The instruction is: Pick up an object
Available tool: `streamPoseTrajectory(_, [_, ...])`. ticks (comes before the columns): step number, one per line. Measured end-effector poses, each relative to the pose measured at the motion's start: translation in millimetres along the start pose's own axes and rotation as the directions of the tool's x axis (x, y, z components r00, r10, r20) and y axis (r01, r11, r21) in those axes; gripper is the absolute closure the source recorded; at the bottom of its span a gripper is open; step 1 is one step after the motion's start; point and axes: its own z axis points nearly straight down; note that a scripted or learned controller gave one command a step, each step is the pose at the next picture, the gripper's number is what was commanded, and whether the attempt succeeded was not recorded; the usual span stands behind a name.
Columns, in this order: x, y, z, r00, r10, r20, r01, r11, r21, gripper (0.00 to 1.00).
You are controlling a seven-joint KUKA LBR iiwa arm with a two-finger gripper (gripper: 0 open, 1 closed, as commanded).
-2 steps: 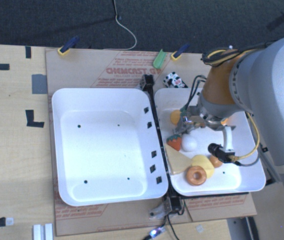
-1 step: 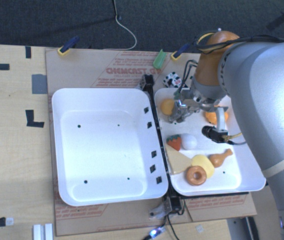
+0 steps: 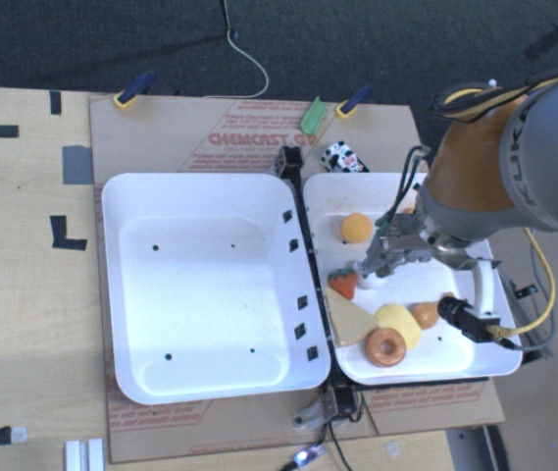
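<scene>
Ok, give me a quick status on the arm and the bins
Gripper low in right bin, nothing seen held. Strawberry beside it. Orange ball, donut nearby.

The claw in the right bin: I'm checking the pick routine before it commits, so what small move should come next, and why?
Probably a short shift toward the near-left and down onto the red toy. The claw hovers in the right bin just beside it, nearer to it than to the orange ball or the donut, and nothing shows between its tips.
</scene>
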Motion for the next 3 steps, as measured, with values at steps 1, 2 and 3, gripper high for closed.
streamPoseTrajectory(1, [69, 55, 4, 1.000, -0.012, 0.000, 0.012, 1.000, -0.006, 1.00])
streamPoseTrajectory(2, [77, 53, -238, 1.000, -0.007, 0.002, 0.007, 1.000, -0.022, 1.00])
streamPoseTrajectory(3, [64, 27, -148, 1.000, -0.002, 0.003, 0.002, 1.000, 0.004, 1.00])
